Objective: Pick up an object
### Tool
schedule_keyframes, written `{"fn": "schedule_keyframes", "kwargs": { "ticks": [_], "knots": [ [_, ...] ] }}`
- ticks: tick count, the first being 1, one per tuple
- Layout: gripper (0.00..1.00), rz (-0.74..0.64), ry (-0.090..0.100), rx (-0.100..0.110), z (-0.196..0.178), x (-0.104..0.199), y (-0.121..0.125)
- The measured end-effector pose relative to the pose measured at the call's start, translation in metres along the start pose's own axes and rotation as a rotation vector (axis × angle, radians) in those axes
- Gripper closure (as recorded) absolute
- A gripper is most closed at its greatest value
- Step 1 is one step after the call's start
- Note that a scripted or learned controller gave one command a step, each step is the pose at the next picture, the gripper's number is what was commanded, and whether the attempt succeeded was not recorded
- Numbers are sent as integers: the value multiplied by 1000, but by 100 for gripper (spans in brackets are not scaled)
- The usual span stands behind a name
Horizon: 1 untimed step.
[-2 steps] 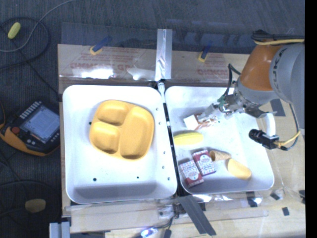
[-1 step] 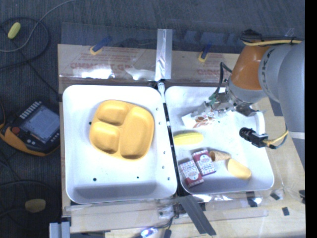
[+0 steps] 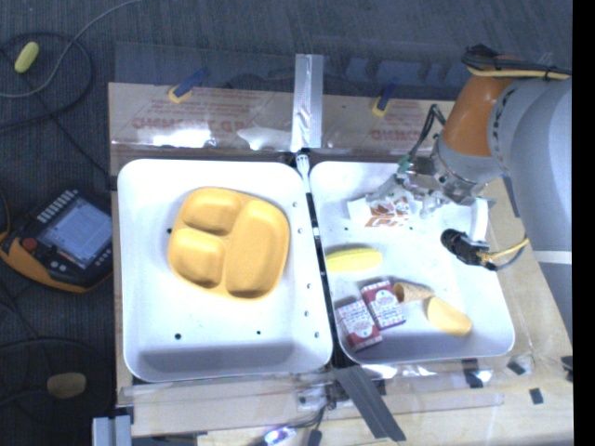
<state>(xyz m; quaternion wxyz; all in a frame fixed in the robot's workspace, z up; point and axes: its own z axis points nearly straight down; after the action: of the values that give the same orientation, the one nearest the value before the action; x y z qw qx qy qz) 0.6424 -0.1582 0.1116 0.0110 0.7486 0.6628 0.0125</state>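
Obs. 1: We logged the packet (image 3: 379,214), white with red print, lying flat in the far part of the right bin (image 3: 469,272), close to the bin's far wall and nearer the divider than the outer wall.

Obs. 2: The claw (image 3: 410,190) sat low over the same far part of the bin, just beside the packet on its outer side. Its metal parts overlapped the packet's upper right edge in the view. We could not tell whether they touched, nor whether the claw was released or clenched. We saw nothing lifted clear of the bin floor.

Obs. 3: The arm (image 3: 544,156) came in from the right, its orange band (image 3: 465,119) above the bin's far right corner. A black fitting with a cable (image 3: 462,244) hung just nearer than the claw.

Obs. 4: Other items in the right bin, all apart from the claw:
- a yellow bar (image 3: 353,260) by the divider, just nearer than the packet
- two red packs (image 3: 387,305) side by side towards the near wall
- a cone (image 3: 415,291) just beside the red packs
- a yellow lump (image 3: 448,317) near the cone's end

Obs. 5: The left bin (image 3: 158,342) held a yellow tray (image 3: 230,242) with three wells, roughly at its centre.

Obs. 6: Off the bench, a pendant (image 3: 65,240) lay on the carpet to the left.
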Motion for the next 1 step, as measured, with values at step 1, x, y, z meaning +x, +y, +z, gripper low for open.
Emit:
{"fn": "schedule_keyframes", "kwargs": {
  "ticks": [1],
  "knots": [
    [0, -30, -16, -13, 1, 12, 1]
  ]
}}
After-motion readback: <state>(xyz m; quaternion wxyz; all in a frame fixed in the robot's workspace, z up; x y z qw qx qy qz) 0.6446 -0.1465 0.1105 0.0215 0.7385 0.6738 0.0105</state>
